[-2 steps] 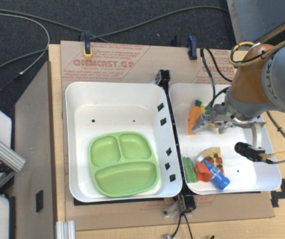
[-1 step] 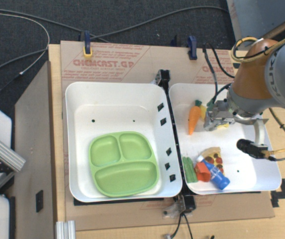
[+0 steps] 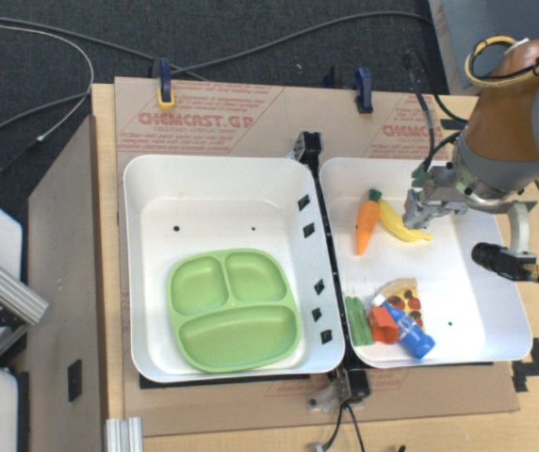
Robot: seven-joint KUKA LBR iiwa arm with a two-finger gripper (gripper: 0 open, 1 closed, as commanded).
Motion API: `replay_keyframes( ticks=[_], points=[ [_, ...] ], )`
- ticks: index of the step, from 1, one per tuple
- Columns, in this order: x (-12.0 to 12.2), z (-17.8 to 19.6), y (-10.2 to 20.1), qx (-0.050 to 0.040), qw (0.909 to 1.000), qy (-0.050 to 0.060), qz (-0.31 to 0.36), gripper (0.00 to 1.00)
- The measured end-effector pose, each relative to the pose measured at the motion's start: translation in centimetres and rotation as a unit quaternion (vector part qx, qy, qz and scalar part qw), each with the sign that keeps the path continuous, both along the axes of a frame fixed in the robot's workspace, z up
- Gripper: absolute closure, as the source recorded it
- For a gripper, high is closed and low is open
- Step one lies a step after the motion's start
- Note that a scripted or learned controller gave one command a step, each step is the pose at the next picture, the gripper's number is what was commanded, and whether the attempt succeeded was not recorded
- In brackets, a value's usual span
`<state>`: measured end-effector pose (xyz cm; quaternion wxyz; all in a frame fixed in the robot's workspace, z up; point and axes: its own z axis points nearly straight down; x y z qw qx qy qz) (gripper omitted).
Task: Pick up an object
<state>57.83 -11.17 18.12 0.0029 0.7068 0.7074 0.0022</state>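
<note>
1. Grey metal forms the gripper (image 3: 418, 211), which hangs low in the right bin (image 3: 481, 342) under the arm (image 3: 510, 111) with its orange band.
2. Whether its jaws are apart or together cannot be told; the wrist hides them from above.
3. One yellow banana (image 3: 400, 226) lies right at the gripper's tip, curved, its right end under the metal; contact cannot be judged.
4. One orange carrot (image 3: 367, 225) with a green top lies just beside the banana on its left, pointing toward the near edge of the bin.
5. Near the front of the same bin sits a small cluster: one green stick-like piece (image 3: 356, 319), one red block (image 3: 384, 325), one blue bottle-shaped toy (image 3: 413, 336) and one pizza slice (image 3: 403, 297) with dark red dots. These four touch or nearly touch each other and lie well apart from the gripper.
6. Two white bins stand side by side; the left bin (image 3: 147, 252) holds one light green plate (image 3: 236, 309) with three compartments.
7. Red print on the cardboard sheet (image 3: 251, 106) under the bins reads "CHEMCAST GP", upside down as seen and repeated behind the right bin.
8. Two clamps pin that sheet's far edge: one blue and yellow clamp (image 3: 165, 83), one blue clamp (image 3: 364, 90).
</note>
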Motion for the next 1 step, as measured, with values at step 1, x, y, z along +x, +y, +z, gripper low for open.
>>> replay_keyframes(
  ticks=[1],
  points=[
    [0.14,4.06,0.04,0.0002,1.0,0.001,0.0,1.0]
  ],
)
